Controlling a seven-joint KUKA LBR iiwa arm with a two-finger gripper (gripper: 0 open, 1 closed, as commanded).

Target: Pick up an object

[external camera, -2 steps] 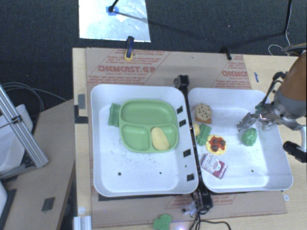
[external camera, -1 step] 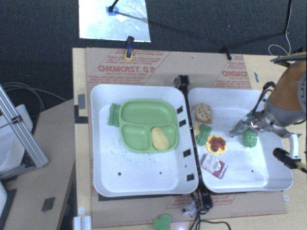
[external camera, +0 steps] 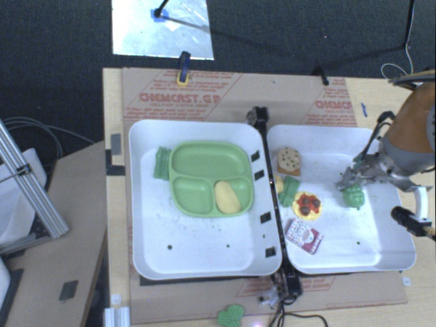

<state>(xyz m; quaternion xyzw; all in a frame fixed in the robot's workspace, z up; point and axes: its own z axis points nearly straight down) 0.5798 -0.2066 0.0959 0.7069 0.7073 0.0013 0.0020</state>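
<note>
Where the grey arm with its orange band reaches in from the right, its two-finger gripper [external camera: 349, 180] hangs low in the right-hand shallow white bin [external camera: 327, 138], directly over a small green leafy toy, perhaps broccoli [external camera: 353, 197]. The toy lies just below the fingertips in this view, so close that contact cannot be ruled out. Whether the fingers are apart or together cannot be told; they blur into a grey cluster. The toy is roundish, with no clear long axis, so the approach angle probably matters little; the likely need is a short straight drop.

Other items share that bin, all to the toy's left. A round tan cookie with dark chips [external camera: 289, 159] sits near the bin's top left. Below it lies a green oblong piece [external camera: 289, 189], then a yellow disc with red spots [external camera: 308, 206], then a small red and white packet [external camera: 304, 236]. These sit apart from the green toy, leaving bare white floor around it.

The left-hand white bin [external camera: 150, 251] holds a pale green divided plastic plate [external camera: 204, 172], with a yellow oval piece [external camera: 227, 197] in its lower right compartment. A flat green strip [external camera: 162, 163] lies against the plate's left edge.

Both bins rest on a brown cardboard sheet [external camera: 204, 94] over a pale bench. Dark carpet lies beyond.
</note>
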